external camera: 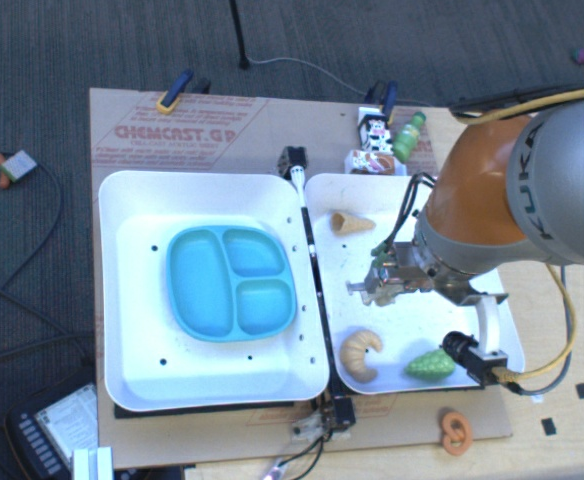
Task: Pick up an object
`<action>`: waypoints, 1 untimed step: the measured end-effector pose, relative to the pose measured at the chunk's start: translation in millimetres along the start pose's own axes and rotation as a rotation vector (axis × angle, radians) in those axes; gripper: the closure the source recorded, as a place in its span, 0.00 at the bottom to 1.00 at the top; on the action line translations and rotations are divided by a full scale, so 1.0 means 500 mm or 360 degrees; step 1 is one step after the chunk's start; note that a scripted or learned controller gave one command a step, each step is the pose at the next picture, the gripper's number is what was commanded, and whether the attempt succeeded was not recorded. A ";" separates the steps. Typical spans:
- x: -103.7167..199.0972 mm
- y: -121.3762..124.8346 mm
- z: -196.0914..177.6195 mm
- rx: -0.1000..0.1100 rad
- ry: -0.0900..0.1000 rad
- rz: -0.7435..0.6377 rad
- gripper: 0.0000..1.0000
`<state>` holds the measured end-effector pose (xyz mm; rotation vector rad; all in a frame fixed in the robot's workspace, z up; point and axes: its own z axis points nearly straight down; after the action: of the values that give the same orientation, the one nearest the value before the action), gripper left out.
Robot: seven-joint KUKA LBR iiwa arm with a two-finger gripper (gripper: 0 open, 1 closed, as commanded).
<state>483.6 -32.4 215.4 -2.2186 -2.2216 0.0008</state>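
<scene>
Hovering gripper [377,286], croissant [360,354] near, cone [352,223], green toy [430,365]

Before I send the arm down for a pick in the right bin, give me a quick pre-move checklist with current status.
1. Gripper over the right bin: ok.
2. Fingers open: cannot tell.
3. Gripper already holding something: cannot tell.
4. Targets in that bin: ok; croissant, green toy, cone.
5. Gripper lined up over a target: not ok; it hangs between cone and croissant.
6. Blue plate out of the way in the left bin: ok.
</scene>
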 end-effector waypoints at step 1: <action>0.124 0.000 0.005 0.0001 -0.0001 -0.0001 1.00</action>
<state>483.4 29.6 212.9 -2.2180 -2.2220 0.0021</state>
